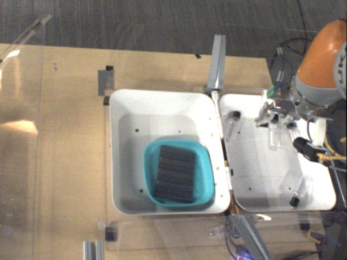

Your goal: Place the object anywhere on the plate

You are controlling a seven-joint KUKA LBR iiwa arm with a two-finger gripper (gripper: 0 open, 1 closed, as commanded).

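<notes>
End effector (269, 114) sits over the upper right part of the right bin (255, 191), hanging off the grey arm with its orange band (321, 56). It's a jumble of metal bits at this angle, so whether it's spread or pinched together is honestly impossible to tell, and nothing shows clamped in it. Over in the left bin (123, 145), the teal plate (204, 169) already has the dark ridged block (175, 173) lying flat on it, roughly centred. Both bins rest side by side on the wooden surface (54, 161).

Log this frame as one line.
object: dark ridged block lying on teal plate | plate: left bin | tool: over right bin, away from plate
</notes>
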